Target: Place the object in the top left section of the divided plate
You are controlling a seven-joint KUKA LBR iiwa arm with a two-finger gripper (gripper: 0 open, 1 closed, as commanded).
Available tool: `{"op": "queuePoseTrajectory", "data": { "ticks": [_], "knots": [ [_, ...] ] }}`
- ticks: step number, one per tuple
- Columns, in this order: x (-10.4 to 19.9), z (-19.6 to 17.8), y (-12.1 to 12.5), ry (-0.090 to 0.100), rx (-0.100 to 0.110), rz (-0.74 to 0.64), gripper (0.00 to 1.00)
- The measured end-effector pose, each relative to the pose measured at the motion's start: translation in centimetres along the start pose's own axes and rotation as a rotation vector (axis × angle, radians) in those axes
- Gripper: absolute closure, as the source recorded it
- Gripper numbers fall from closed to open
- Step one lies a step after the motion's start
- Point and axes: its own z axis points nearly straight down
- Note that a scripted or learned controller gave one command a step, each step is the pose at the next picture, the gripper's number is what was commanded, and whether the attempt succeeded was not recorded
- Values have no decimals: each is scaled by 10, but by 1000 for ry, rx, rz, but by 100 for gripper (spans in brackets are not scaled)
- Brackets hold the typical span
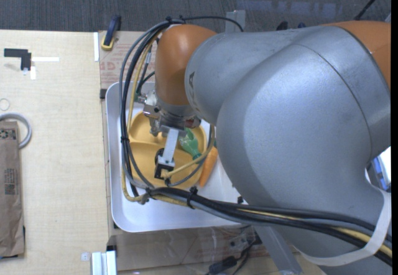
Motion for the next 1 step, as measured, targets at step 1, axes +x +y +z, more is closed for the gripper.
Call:
{"op": "queuePoseTrajectory", "data": {
  "ticks": [1],
  "knots": [
    [-8, 1, -73, -3, 0, 425, 100]
  ]
}}
